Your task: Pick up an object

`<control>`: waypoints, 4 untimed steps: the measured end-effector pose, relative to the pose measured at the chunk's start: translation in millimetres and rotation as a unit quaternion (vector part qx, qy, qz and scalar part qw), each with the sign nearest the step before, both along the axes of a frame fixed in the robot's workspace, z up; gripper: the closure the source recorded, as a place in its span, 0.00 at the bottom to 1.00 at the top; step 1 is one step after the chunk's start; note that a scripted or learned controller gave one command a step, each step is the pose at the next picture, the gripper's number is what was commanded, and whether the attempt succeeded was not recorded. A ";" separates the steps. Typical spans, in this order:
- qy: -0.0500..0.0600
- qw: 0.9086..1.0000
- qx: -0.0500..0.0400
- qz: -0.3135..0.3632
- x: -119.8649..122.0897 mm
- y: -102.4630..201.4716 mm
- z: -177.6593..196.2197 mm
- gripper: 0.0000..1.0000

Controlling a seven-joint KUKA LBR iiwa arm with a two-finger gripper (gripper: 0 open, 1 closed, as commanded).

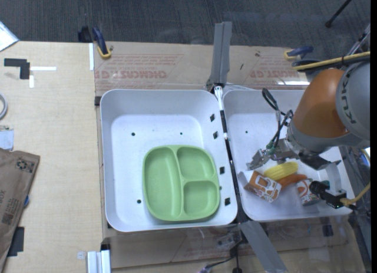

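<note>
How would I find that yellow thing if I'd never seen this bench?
Look at the right white bin, under the grey-and-orange arm. Near its front lies a small clutter of objects; the yellow corn cob lies on top, just above an orange carton. It is the one plain yellow piece.

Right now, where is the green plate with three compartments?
In the camera view, the green plate lies in the left bin, toward its near right corner, close to the wall shared with the right bin.

Matt green plastic tray [179, 183]; smooth white bins [112, 148].
</note>
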State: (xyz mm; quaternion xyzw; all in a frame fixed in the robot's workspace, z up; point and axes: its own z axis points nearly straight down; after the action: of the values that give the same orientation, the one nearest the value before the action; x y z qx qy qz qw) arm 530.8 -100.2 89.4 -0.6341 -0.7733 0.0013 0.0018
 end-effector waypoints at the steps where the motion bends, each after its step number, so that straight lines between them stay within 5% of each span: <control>1: -0.001 0.997 0.000 0.078 -46.4 -0.1 0.8 0.00; 2: -0.001 0.997 0.001 0.075 -45.5 -0.6 8.2 1.00; 3: 0.000 1.000 -0.001 0.021 19.9 59.3 100.5 1.00; 4: 0.000 1.000 -0.001 -0.022 10.0 12.7 100.0 1.00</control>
State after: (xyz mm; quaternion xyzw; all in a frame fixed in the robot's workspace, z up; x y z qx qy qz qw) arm 540.8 -87.5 189.4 -0.6513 -0.7588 0.0019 0.0014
